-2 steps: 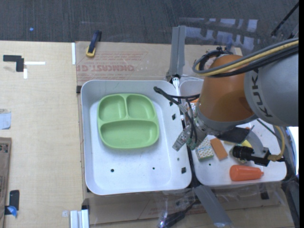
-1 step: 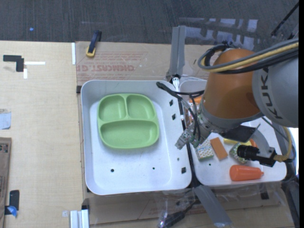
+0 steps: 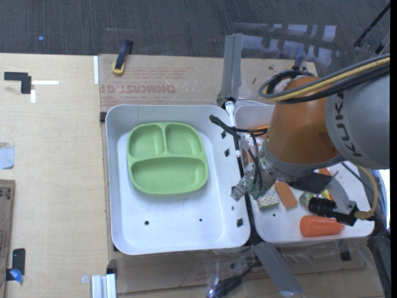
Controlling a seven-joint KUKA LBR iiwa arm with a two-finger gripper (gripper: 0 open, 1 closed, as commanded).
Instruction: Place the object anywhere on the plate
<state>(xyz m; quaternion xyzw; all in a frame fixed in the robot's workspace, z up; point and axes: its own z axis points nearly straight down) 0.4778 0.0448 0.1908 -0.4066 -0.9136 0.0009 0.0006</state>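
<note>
A green divided plate (image 3: 166, 158) lies in the upper left part of the left white bin (image 3: 180, 234), with nothing on it. My gripper (image 3: 243, 190) hangs low over the wall between the two bins, just at the left edge of the right bin (image 3: 310, 238). Right beside it lies a small white piece with green specks (image 3: 268, 199). An orange-brown block (image 3: 286, 195) lies just past that. The arm's orange band (image 3: 298, 135) hides the upper part of the right bin.
An orange carrot-shaped toy (image 3: 321, 226) lies at the front of the right bin, and a small green item (image 3: 306, 198) sits behind it. A yellow-and-black tool (image 3: 122, 57) rests on the cardboard behind the bins.
</note>
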